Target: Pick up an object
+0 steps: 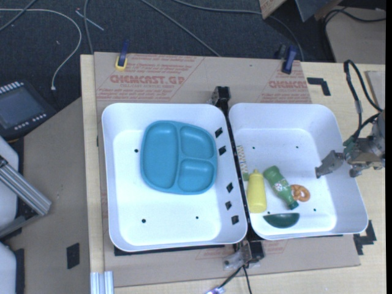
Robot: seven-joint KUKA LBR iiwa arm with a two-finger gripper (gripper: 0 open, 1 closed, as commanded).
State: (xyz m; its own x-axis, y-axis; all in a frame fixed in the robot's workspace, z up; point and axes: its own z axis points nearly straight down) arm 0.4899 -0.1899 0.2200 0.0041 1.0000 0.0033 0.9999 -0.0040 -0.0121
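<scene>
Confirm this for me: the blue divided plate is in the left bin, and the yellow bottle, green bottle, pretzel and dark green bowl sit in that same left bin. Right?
Not quite. The blue divided plate is in the left bin, but the yellow bottle, green bottle, pretzel and dark green bowl lie in the right bin, as the camera view shows.

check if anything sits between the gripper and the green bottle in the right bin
Nothing visible does. The gripper hangs over the right bin's right side; bare white floor lies between it and the green bottle. The pretzel lies just beside the bottle.
</scene>
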